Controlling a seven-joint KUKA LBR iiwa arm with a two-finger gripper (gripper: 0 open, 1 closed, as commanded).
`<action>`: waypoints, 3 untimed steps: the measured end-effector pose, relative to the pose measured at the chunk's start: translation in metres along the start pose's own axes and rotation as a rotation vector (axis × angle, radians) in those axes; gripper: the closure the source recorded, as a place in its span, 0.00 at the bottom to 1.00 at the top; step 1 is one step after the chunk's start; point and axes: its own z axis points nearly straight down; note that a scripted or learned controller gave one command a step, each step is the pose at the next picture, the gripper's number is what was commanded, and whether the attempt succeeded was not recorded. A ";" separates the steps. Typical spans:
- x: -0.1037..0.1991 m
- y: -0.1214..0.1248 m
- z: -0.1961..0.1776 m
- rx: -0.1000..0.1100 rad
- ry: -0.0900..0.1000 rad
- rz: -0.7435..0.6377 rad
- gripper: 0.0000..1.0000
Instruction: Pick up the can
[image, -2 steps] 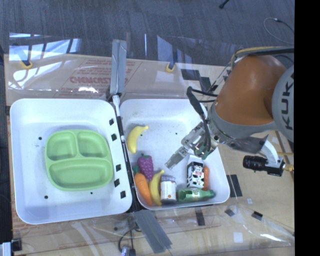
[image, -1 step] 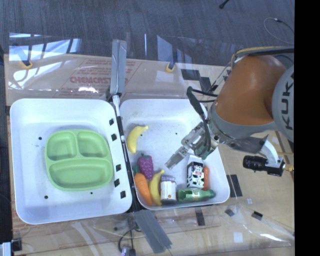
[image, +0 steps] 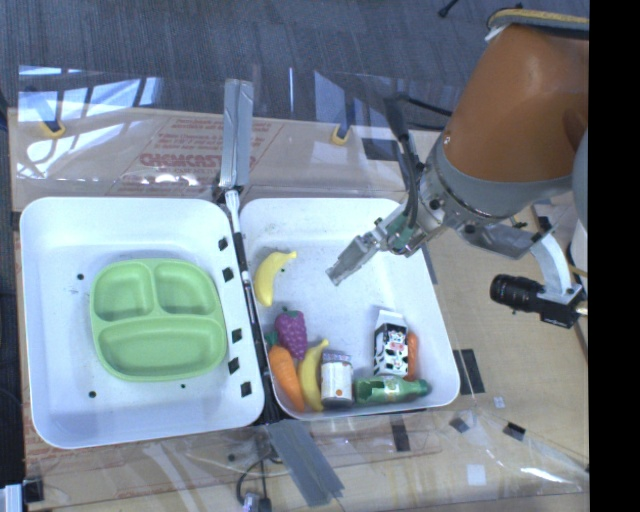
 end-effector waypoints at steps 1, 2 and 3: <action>-0.043 -0.041 0.166 0.004 0.004 -0.176 0.00; -0.018 -0.025 -0.013 0.000 0.000 -0.406 0.00; -0.032 -0.034 0.119 0.000 0.003 -0.851 0.00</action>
